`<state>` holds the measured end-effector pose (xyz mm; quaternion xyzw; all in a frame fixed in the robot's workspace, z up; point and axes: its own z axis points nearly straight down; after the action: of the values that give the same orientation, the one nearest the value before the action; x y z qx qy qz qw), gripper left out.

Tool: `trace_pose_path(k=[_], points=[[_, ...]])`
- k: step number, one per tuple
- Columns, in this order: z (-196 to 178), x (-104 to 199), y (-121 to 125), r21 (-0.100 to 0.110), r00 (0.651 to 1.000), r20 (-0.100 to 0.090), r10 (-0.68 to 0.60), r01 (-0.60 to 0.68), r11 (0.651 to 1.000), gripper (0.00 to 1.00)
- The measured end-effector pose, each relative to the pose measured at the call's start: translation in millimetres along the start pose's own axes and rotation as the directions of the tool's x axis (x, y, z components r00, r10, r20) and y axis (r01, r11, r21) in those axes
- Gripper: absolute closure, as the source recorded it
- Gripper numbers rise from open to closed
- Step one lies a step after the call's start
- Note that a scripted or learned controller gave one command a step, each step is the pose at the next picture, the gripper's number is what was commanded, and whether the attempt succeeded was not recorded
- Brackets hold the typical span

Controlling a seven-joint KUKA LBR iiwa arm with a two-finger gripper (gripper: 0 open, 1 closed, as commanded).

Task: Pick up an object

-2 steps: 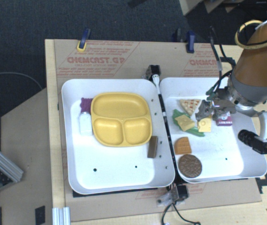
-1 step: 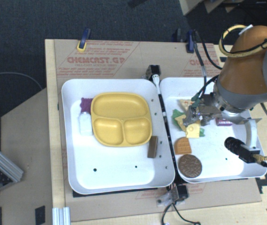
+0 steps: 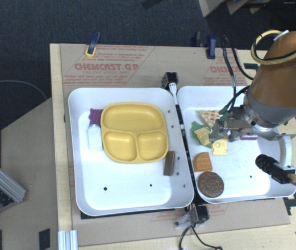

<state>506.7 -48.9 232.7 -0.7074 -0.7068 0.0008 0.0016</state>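
Reads "CHEMCAST GP" in red on the board (image 3: 111,61) under two bins: one yellow tray (image 3: 134,132) in the left bin (image 3: 85,186), one cheese piece (image 3: 219,148) in the right bin (image 3: 241,184) just beside the gripper (image 3: 223,133), grip impossible to tell.

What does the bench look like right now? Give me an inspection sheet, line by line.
Surface: brown printed board bearing the left bin and the right bin, side by side.
Job's things: in the right bin, green pieces, yellow piece, orange cracker, round brown cookie, triangular slice.
Clutter: in the left bin, yellow divided plate; purple item and white item at its left, dark block at its right.
Grippers: gripper low over the right bin, beside the green and yellow pieces; no held thing can be made out.
Cables: black cables running to the arm.
Surroundings: dark carpet; clamps on the board's far edge.
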Motion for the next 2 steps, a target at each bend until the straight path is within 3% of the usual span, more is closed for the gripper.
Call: trace_pose_path(k=[2], points=[[12.1, -0.3, 11.4, -0.004, 1.000, 0.001, -0.001, 0.001, 1.000, 1.00]])
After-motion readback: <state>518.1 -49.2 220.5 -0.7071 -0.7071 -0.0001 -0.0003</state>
